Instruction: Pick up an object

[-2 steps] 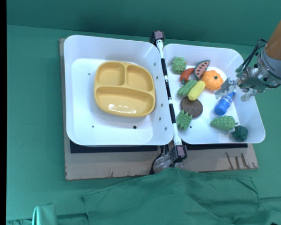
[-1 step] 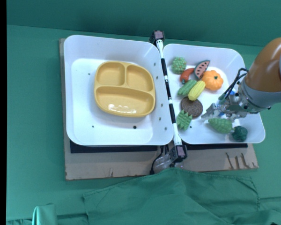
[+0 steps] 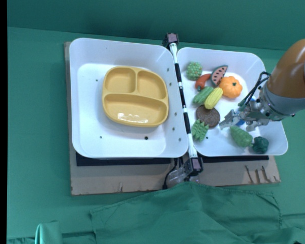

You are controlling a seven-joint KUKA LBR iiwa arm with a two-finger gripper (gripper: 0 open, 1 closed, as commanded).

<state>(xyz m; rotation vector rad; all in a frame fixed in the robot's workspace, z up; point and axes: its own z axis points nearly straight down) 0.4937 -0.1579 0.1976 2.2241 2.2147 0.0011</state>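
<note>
While the end effector (image 3: 233, 120), its state impossible to tell, hangs nearby, the light, stiff green toy (image 3: 240, 136) is probably best gripped across its middle.

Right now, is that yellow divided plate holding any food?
Empty. The yellow divided plate lies flat in the left bin, all three compartments bare. The toy foods sit in the right bin.

From my feed the scene is evenly and brightly lit from above, with soft, short shadows tucked under the rims of the white bins (image 3: 91, 136) and no hard-edged ones on the green table (image 3: 35, 111). I see a small patch of glare on the glossy yellow tray (image 3: 134, 117) near its lower edge, and the white plastic runs close to washed out. Focus is mildly soft throughout, and the small items near the pincer (image 3: 233, 120) smear slightly.
</note>
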